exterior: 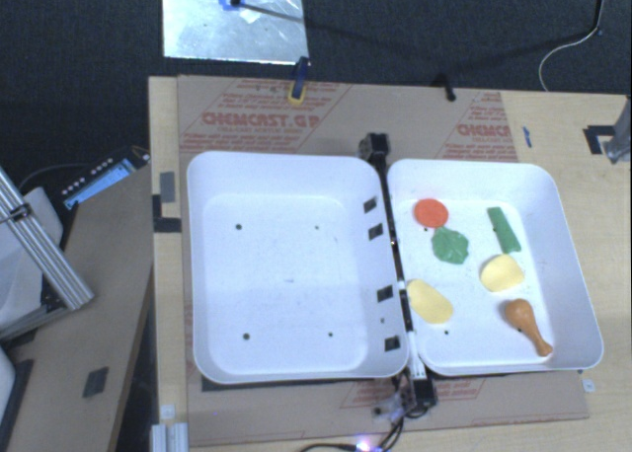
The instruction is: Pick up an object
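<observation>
The right bin (553, 193) holds several small objects. A round red piece (431, 212) lies near its upper left, with a dark green leafy piece (451, 246) just below it. A light green stick (504, 229) lies to the right, above a pale yellow lump (502, 273). Another yellow lump (430, 301) rests by the bin's left wall. A brown drumstick-shaped piece (525, 325) lies near the lower right corner.
The left bin (207, 184) sits against the right one, joined by black clips (375, 233). Both stand on a cardboard sheet (257, 114) on the bench. A metal frame (39, 253) stands at the far left, and a shiny plate (235, 6) lies beyond the bench.
</observation>
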Robot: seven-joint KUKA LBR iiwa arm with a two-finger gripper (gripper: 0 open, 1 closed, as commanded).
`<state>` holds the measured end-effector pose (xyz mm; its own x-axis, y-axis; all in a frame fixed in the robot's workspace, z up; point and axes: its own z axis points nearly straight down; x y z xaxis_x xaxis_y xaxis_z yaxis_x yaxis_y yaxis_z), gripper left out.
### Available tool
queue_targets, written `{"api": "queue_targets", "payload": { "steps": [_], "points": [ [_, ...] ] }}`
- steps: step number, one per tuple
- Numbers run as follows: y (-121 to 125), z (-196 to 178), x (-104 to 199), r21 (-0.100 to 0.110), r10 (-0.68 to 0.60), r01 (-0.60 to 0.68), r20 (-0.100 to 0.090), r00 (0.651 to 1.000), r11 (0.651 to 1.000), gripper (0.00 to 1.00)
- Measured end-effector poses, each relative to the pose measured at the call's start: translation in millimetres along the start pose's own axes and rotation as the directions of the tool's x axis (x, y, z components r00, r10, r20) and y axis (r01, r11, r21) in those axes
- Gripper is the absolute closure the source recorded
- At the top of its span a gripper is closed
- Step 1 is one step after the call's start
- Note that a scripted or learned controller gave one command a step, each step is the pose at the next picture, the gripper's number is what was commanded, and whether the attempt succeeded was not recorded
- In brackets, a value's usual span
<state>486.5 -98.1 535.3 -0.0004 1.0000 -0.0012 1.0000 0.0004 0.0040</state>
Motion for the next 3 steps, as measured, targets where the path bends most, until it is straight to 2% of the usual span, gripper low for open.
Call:
{"api": "queue_targets", "payload": {
  "steps": [3],
  "points": [
    [0.0,0.1,-25.7,0.000,0.000,0.000,0.000,1.000,1.000,1.00]
  ]
}}
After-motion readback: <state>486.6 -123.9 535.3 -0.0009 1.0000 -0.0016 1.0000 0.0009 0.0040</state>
